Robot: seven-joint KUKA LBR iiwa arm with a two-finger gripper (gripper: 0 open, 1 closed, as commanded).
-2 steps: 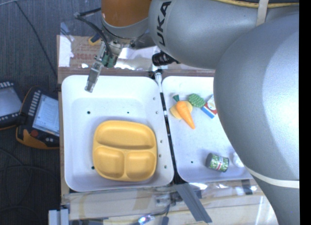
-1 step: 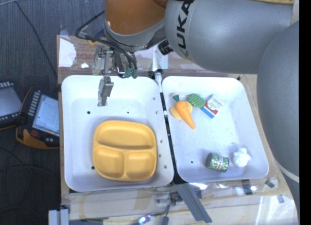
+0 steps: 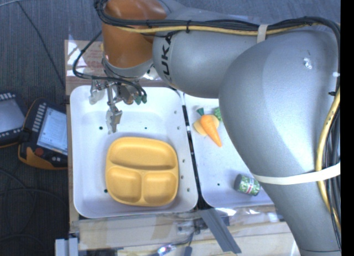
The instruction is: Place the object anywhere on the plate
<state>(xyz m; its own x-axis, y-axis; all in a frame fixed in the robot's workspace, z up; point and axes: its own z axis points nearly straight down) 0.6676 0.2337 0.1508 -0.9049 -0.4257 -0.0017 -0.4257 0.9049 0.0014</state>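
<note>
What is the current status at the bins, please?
Gripper over left bin, above yellow plate, nothing between fingers. Carrot and green can in right bin. Plate bare.
</note>
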